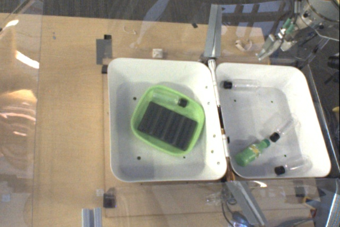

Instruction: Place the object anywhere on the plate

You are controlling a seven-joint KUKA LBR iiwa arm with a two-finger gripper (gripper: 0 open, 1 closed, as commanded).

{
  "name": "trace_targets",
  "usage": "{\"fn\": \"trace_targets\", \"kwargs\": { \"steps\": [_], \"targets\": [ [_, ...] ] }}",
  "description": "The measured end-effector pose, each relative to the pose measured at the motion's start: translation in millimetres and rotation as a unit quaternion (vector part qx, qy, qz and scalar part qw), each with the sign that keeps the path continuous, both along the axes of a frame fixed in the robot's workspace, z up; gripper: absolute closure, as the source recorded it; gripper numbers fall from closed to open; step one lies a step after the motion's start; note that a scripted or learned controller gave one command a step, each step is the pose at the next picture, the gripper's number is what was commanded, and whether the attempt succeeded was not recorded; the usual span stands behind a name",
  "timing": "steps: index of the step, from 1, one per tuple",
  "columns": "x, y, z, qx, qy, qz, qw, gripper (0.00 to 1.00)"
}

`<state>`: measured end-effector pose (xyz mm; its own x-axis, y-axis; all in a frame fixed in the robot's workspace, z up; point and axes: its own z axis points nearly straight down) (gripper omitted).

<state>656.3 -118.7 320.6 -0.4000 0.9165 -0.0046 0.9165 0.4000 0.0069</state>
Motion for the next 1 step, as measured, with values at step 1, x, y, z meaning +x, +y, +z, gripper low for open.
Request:
{"fn": "trace_targets", "kwargs": {
  "steps": [1],
  "targets": [
    [12.9, -41.3, 117.0, -0.0008, 0.001, 0.103, 0.9947, 0.0]
  ]
}}
